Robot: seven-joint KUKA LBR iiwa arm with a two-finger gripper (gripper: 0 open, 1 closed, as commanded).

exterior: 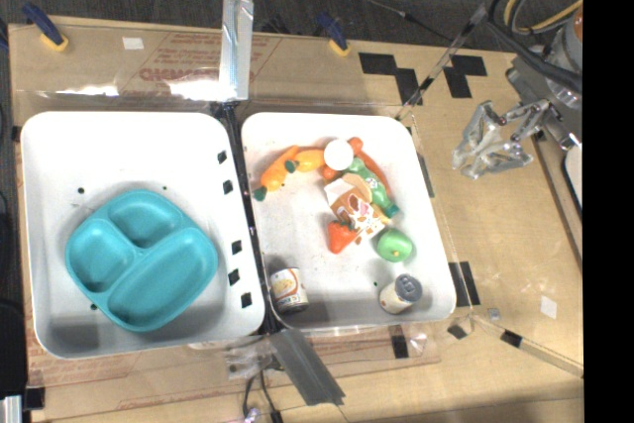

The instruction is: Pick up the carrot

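Note:
The carrot (282, 169) is an orange piece with a small green tip at its lower left end. It lies in the right bin (297, 253), near the upper left corner, next to another orange item (311, 158). My gripper (482, 152) is a silvery metal piece hanging over the brown bench to the right of the right bin, outside its wall. It stands well apart from the carrot, with nothing visible in it.
The right bin also holds a green bottle with a white cap (340, 154), a small carton (355, 206), a red piece (341, 237), a green apple (394, 245), a can (287, 289) and a grey-lidded jar (401, 292). A teal divided plate (139, 258) lies in the left bin (59, 154).

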